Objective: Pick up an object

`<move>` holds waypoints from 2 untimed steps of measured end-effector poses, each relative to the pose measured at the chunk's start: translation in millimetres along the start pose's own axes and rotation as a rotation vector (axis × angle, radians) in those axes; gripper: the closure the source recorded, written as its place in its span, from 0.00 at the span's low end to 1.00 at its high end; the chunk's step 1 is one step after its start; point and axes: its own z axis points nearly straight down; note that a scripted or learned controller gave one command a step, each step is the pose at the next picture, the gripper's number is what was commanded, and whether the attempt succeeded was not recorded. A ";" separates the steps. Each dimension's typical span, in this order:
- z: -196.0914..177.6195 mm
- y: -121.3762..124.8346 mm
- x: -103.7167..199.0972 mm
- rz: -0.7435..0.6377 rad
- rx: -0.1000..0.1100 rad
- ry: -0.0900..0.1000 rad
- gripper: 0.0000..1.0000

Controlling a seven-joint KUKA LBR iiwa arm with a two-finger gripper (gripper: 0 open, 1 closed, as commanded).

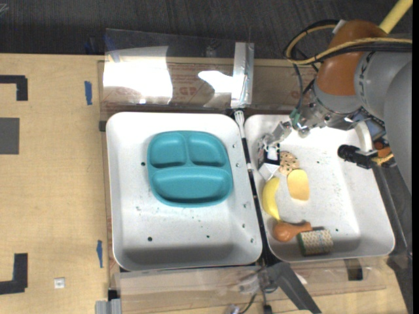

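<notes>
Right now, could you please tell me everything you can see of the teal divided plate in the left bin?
The teal divided plate looks like smooth moulded plastic, rounded at the corners, with three shallow compartments: two smaller ones along its far side and one wide one nearer the camera. It lies flat and face up near the middle of the left white bin, slightly toward the far wall. It rests on the bin floor, which is dotted with small dark specks, and nothing else touches it.

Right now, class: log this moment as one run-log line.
gripper: over right bin, far-left corner | banana: untouched | left bin: teal tray
</notes>
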 end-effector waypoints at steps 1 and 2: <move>-4.1 -14.6 14.6 -0.191 -0.016 -0.016 0.00; -17.6 -11.4 16.8 -0.194 -0.022 -0.014 1.00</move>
